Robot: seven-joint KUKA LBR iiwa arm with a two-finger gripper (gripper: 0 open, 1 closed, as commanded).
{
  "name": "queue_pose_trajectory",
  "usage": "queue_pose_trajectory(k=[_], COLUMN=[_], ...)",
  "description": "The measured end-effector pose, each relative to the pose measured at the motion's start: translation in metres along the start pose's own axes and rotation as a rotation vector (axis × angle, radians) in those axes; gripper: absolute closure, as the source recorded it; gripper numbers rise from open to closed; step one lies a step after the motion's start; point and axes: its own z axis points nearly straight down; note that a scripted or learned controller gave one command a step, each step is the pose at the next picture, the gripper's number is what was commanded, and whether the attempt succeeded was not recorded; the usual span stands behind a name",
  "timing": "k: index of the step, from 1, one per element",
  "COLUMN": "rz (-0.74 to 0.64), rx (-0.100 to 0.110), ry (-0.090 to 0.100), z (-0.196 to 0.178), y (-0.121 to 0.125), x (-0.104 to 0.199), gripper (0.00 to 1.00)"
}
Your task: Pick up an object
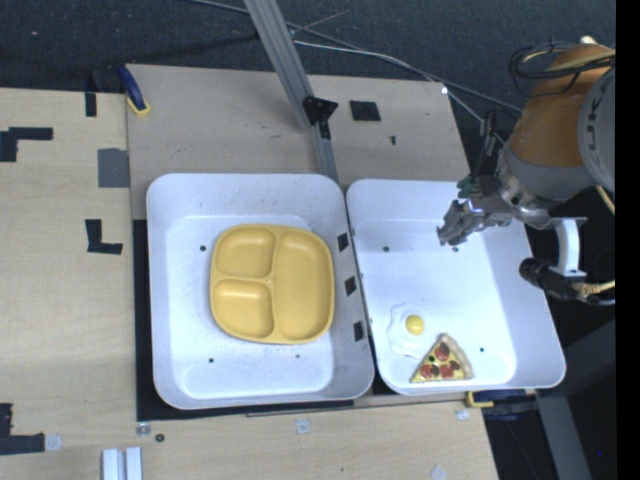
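In the right bin (500, 268) lie a toy fried egg (407, 328) and a toy pizza slice (441, 361), both near the front edge. My gripper (453, 229) hangs over the back part of that bin, well behind the egg and the pizza. Nothing shows between its fingers. The left bin (180, 268) holds a yellow divided plate (272, 283) lying flat in its middle.
A grey metal post (290, 68) slants over the bench behind the bins. Black clips (349, 286) sit on the rim between the two bins. A blue and yellow item (133, 90) lies at the bench's back left corner.
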Motion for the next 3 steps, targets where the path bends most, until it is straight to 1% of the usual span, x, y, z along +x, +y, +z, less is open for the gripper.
queue_pose_trajectory(k=[1,3], rz=[0.0,-0.005], rx=[0.001,0.006], ry=[0.0,0.002], z=[-0.031,-0.006], y=[0.001,0.009], x=[0.0,0.111], gripper=[1.0,1.0])
